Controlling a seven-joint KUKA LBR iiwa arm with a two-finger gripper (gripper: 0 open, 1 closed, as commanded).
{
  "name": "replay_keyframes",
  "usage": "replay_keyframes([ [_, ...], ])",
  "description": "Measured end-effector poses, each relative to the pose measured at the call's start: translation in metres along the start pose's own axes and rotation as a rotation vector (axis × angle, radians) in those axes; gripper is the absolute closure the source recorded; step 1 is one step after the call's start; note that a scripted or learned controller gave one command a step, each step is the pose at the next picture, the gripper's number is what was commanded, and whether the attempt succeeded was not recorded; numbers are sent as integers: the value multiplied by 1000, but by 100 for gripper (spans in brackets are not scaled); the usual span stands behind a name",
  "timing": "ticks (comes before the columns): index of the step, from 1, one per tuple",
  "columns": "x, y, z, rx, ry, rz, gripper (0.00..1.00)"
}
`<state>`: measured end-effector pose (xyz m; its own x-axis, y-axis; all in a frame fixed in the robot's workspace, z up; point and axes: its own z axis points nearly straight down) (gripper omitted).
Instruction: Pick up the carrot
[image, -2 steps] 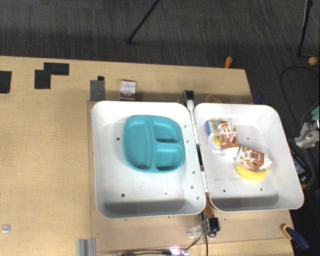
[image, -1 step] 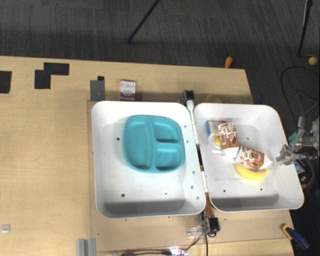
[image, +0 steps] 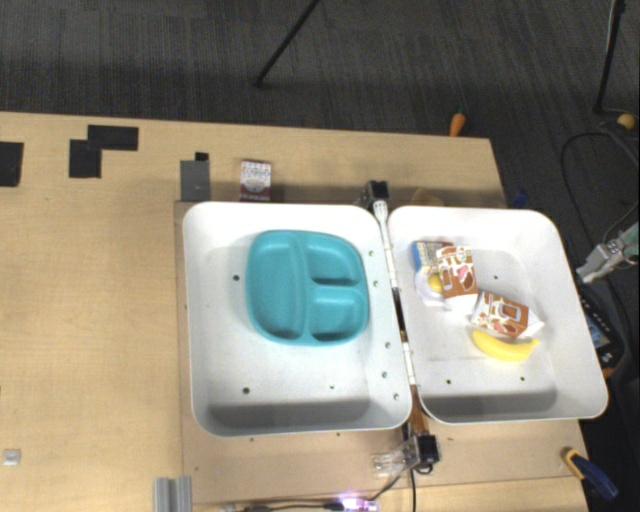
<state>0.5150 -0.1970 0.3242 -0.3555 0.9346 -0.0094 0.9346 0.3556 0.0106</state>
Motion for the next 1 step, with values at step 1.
replay_keyframes([
  [1, 22, -23, 116, 13, 11, 78, 100],
])
